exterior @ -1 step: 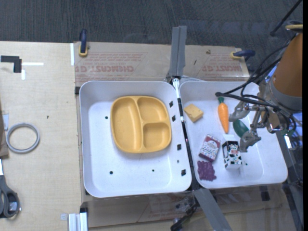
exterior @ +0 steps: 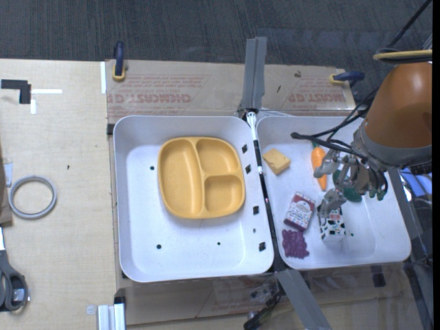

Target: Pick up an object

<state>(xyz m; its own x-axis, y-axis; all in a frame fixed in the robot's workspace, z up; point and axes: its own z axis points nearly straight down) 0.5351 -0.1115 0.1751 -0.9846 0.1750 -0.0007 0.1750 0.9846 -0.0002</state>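
Beside the pincer lie a red packet and purple grapes.

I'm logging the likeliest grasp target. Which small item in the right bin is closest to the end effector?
The black-and-white carton, right under the end effector. The red packet, purple grapes and yellow wedge lie farther left.

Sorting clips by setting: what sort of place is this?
Likely a robotics lab bench: two white bins clamped to a board, toy food like a cheese wedge, and a tape roll lying nearby.

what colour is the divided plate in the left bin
Yellow-orange all over; the divided plate shows plainly in the camera view.
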